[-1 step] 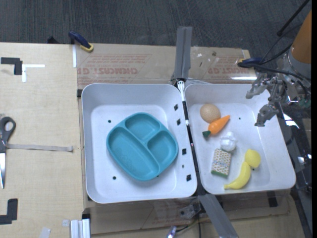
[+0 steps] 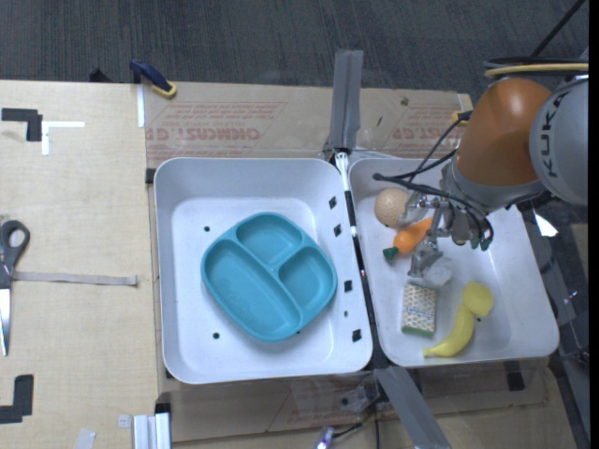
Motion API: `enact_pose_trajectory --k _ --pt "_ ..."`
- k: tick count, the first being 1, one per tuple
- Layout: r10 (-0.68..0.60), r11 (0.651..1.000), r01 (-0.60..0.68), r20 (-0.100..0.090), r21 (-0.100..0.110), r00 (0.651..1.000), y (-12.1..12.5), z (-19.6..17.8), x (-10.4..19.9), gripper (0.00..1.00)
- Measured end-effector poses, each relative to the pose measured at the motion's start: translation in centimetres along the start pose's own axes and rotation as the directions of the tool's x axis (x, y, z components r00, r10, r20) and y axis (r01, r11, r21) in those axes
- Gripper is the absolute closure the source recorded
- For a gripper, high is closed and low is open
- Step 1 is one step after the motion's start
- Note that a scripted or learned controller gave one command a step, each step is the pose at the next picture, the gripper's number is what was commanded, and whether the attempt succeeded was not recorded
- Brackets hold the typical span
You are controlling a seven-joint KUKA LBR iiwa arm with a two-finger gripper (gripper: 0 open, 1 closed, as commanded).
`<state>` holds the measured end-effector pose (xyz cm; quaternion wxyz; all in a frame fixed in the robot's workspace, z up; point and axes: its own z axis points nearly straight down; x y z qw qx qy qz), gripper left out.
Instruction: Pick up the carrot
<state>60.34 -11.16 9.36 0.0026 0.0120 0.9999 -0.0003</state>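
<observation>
We're looking down on both bins, and the action is all in the right bin [image 2: 524, 340], where the arm [image 2: 510, 138] leans in from the right with its gripper [image 2: 429, 251] dropped low over the clutter. The carrot [image 2: 410, 238] lies near the bin's upper left part, its orange body slanting, its green tip pointing toward the divider, and it sits just beside the egg [image 2: 391, 206], possibly touching it. The gripper comes down right at the carrot's thicker end, which we'd judge is the sensible place to take it, the fat part giving more to bite on than the taper. How the jaws stand we cannot tell: the wrist and cables crowd them from this angle, and nothing shows the carrot clearly between them, so we won't call it held. Below the gripper lies the sponge [image 2: 419, 308], and the banana [image 2: 460, 323] curves along the lower right, both apart from the carrot and out of the way. The egg is the worry, we think; so close, it could get nudged or caught along with the carrot. Over in the left bin [image 2: 178, 279] the blue plate [image 2: 269, 276] sits untouched, no part of this job.
</observation>
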Motion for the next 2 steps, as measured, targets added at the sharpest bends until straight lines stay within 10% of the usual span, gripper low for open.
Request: enact_pose_trajectory --k 1,2 --pt "-0.003 1.000 0.003 0.006 0.001 1.000 0.1 -1.1 -0.2 1.00" --pt "0.192 0.981 -0.192 0.001 0.000 0.981 5.7 -10.0 -2.2 1.00"
